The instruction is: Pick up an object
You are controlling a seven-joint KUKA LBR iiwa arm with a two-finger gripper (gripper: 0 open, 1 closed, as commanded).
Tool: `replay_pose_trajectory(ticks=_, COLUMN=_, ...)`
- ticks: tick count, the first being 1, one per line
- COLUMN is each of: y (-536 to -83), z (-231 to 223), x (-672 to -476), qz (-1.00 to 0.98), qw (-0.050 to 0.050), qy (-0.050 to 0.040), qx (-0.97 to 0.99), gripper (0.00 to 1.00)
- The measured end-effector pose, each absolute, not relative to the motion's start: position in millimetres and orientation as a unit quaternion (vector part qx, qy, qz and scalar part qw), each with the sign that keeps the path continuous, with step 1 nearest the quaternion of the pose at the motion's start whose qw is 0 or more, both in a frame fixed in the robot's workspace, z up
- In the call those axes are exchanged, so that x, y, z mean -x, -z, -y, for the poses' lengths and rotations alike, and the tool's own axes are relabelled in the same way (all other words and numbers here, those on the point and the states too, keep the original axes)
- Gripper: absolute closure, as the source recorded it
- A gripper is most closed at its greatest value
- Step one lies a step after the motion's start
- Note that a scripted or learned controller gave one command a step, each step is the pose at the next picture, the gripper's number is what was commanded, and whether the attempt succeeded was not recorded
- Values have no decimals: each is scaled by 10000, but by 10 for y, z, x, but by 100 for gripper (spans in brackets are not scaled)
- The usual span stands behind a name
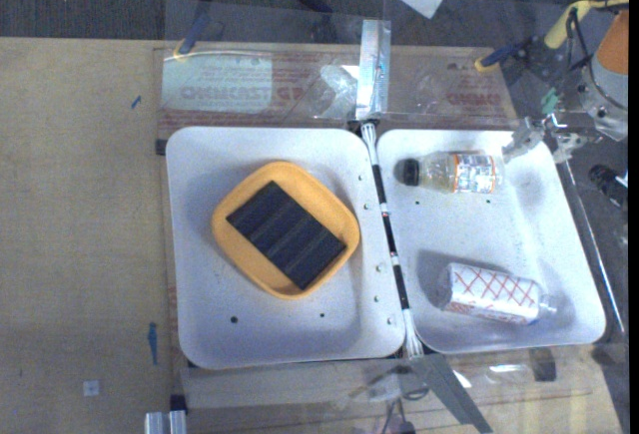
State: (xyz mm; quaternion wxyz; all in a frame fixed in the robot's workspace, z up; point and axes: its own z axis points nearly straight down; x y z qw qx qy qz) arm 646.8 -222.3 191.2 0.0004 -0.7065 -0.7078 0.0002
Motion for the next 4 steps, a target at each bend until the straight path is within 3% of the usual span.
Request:
replay_pose_trajectory(ticks=1, y=-1199, z=1560, x=-6438, qz=7069, qw=-21, qy=6, qx=7073, gripper=0)
replay_pose_trajectory(ticks=2, y=-900, z=1161, x=-6114, qz=7480, qw=-105, qy=-41, qx=6636, gripper=0)
replay_pose_trajectory(ticks=3, y=-1378, z=1266, x=-5461, qz=7511, qw=11, qy=-3, qx=6602, gripper=0)
replay_pose_trajectory(ticks=4, y=-975, z=1125, x=-5545, qz=7517, qw=-100, qy=-18, qx=6594, gripper=0)
